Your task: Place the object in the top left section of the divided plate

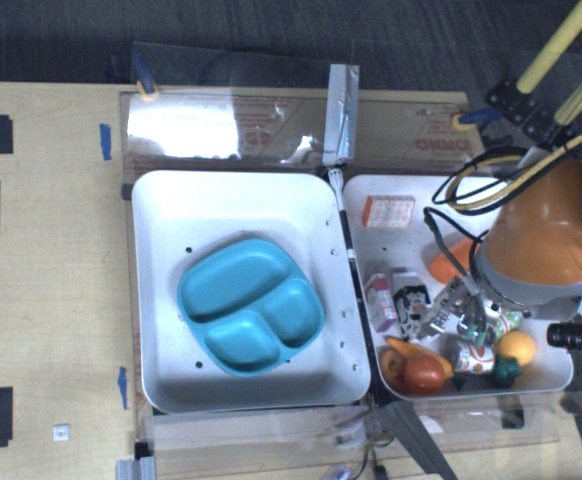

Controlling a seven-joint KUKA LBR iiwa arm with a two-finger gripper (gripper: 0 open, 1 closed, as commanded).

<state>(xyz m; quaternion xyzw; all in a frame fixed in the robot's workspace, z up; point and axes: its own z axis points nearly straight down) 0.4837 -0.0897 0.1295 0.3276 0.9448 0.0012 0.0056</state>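
A blue divided plate [252, 305] with three sections lies tilted in the left white bin [171, 208]. Its sections hold nothing. My gripper [452, 313] hangs low over the right white bin [561, 376], among a cluster of small items. Right under and beside it are a small black-and-white item [409, 303], a pink packet [379, 299] and a printed can [476, 354]. The arm's grey and orange wrist [541, 233] covers the bin's right part.
In the right bin's front lie a red round fruit [427, 372], a yellow-orange piece [395, 348], a yellow lemon [517, 347] and a green item [507, 371]. A white-and-orange box [388, 211] sits at the back, an orange object [441, 266] beside the wrist. A ridge divides the bins.
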